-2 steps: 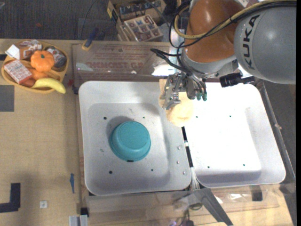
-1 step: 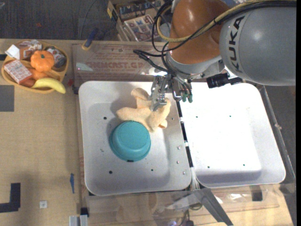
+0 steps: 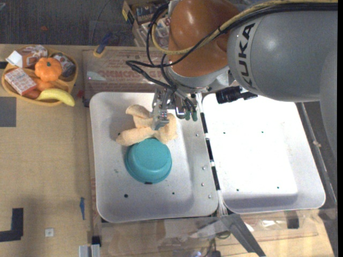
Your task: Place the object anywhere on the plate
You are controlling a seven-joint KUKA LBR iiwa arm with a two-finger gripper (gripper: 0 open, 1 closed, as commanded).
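Grasp step: gripper (image 3: 159, 123) down on cream plush toy (image 3: 140, 128) in left bin (image 3: 107, 191); finger state unclear. Next: secure hold, lift, shift to teal plate (image 3: 149, 161).

- The bench (image 3: 48, 159) is a tan wooden surface carrying two shallow white bins side by side
- The left bin (image 3: 107, 197) sits on the bench, and the right bin (image 3: 268, 159) lies just beside it, their edges touching
- A yellow dish (image 3: 10, 84) of toy food rests on the bench well apart from the left bin, up and to its left
- A printed cardboard sheet (image 3: 118, 68) lies on the bench along the left bin's far edge
- A small blue mark (image 3: 82, 206) sits on the bench near the left bin's lower left corner
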